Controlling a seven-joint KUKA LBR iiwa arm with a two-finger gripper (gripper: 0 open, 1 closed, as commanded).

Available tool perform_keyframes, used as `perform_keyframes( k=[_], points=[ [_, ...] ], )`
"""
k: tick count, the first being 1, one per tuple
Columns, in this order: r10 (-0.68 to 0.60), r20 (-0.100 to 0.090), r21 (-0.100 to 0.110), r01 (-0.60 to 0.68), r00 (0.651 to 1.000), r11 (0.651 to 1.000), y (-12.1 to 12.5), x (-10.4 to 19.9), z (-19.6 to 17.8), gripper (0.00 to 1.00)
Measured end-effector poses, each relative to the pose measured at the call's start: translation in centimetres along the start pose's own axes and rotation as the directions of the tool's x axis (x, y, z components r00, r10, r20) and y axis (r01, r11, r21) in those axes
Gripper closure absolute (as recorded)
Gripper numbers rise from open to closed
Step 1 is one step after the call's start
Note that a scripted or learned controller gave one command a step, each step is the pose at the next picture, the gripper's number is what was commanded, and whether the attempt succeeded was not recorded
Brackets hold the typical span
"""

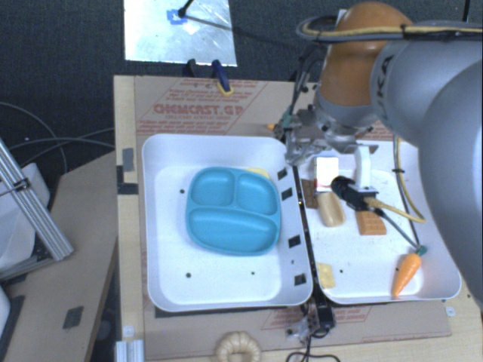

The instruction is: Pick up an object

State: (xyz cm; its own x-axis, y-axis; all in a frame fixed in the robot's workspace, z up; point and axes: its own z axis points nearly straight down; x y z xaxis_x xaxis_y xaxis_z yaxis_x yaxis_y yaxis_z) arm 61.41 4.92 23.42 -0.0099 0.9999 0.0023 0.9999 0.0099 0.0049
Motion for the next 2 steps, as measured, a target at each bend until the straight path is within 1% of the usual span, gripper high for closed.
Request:
perform_keyframes(
  k=[1, 2],
  points=[
    [0.002, 0.001, 0.001, -0.002, 1.0, 1.0, 4.0, 3.3, 1.2, 1.0],
    [0.003, 0.002, 0.002, -0.003, 1.0, 1.0, 4.0, 5.5, 0.3, 1.0]
  ],
)
